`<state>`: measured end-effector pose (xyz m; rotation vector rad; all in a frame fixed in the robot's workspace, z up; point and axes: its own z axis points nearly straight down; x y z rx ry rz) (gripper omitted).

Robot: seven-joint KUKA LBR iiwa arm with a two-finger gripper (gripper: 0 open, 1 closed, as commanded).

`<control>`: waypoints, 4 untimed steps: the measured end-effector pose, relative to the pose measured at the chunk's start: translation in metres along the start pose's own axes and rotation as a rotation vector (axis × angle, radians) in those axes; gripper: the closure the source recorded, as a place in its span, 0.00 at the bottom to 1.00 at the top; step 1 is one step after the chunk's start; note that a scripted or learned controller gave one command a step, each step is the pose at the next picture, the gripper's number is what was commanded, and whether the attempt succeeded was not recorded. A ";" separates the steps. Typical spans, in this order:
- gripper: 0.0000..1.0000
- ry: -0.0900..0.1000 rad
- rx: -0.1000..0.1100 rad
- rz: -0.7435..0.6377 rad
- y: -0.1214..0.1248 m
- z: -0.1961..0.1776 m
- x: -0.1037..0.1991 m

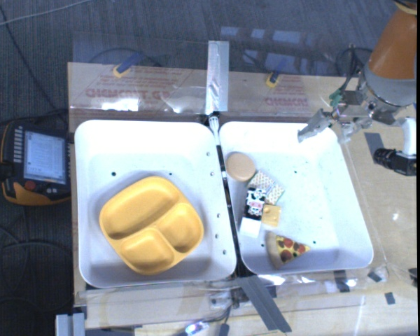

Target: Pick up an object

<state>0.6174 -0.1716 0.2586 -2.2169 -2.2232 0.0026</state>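
While the grey arm [395, 54] with its orange band reached in from the right, its end effector [320, 123] hung above the far right corner of the right bin [336, 215], and nothing could be seen between its fingers; whether they stood open or closed could not be told from this view. On the bench [147, 86] the two shallow white bins sat side by side, touching along a shared middle edge. A yellow divided plate [151, 223] lay in the left bin [91, 152], somewhat toward the near side, tilted at a slant to the bin's walls. All the small things were gathered in the left part of the right bin, well apart from the end effector. A tan round lid [240, 165] lay nearest the far side, just beside the middle edge. Close below it was a checkered piece [267, 184], then a black and white toy [255, 202] touching a small yellow block [271, 215]. A white block [250, 227] sat just beside these, toward the near side. Nearest the front wall lay a toy pizza slice [287, 250], its crust toward the left. A handheld controller [35, 163] with a lit screen rested on the dark floor to the left of the bench
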 end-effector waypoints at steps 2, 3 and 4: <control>0.00 0.000 0.002 -0.039 -0.022 0.153 0.072; 1.00 0.002 0.002 -0.039 -0.022 0.144 0.073; 1.00 -0.003 0.000 0.201 -0.008 0.062 0.097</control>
